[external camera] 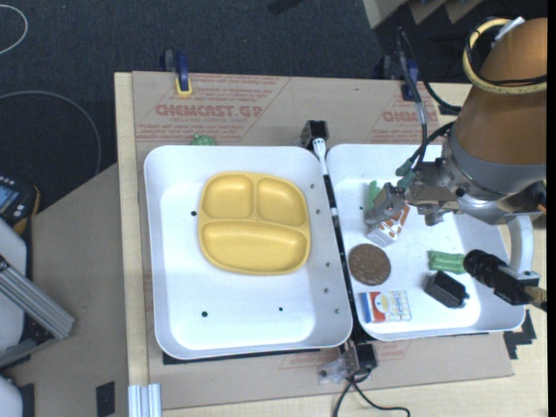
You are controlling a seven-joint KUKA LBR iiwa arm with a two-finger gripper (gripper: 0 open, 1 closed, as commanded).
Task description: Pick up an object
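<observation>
yellow divided plate (pixel 254 222) looking smooth matt plastic; 2 white bins (pixel 174 259) showing glossy plastic; bench board (pixel 139 120) looking matt wood.

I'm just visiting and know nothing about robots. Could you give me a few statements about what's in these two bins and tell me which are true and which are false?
1. The yellow divided plate lies in the left bin. True.
2. The brown round disc lies on the yellow plate. False: it lies in the right bin, apart from the plate.
3. The gripper is over the right bin. True.
4. The small printed card lies near the front edge of the right bin. True.
5. The black block lies in the left bin. False: it lies in the right bin, below the green piece.
</observation>
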